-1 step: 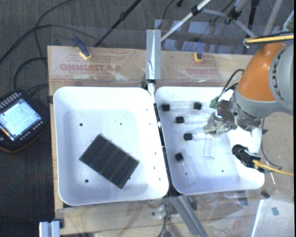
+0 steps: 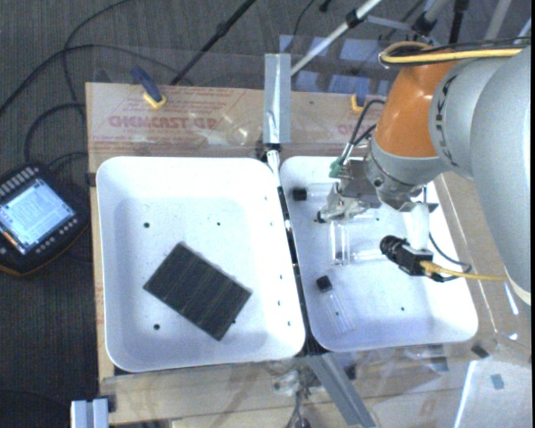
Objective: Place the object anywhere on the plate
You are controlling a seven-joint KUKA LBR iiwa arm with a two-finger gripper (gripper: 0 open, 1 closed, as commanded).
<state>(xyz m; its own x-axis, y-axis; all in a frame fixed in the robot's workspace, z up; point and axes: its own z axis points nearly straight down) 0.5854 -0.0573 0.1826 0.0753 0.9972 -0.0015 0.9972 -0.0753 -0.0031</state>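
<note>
Two bins: I see the tool (image 2: 342, 210) over the right bin (image 2: 446, 315), finger state unclear; dark plate (image 2: 197, 291) lies in the left bin (image 2: 125, 185).

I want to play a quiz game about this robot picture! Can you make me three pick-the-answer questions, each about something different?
1. Where is the dark plate?
A. left bin
B. right bin
C. on the floor

2. How many white bins are there?
A. one
B. two
C. four

3. How does the plate lie?
A. flat, turned at a slant
B. standing on edge
C. leaning on the arm

Answers:
1 A: it rests in the left bin.
2 B: the left bin and the right bin sit side by side.
3 A: it lies flat on the bin floor, corners askew.
</note>
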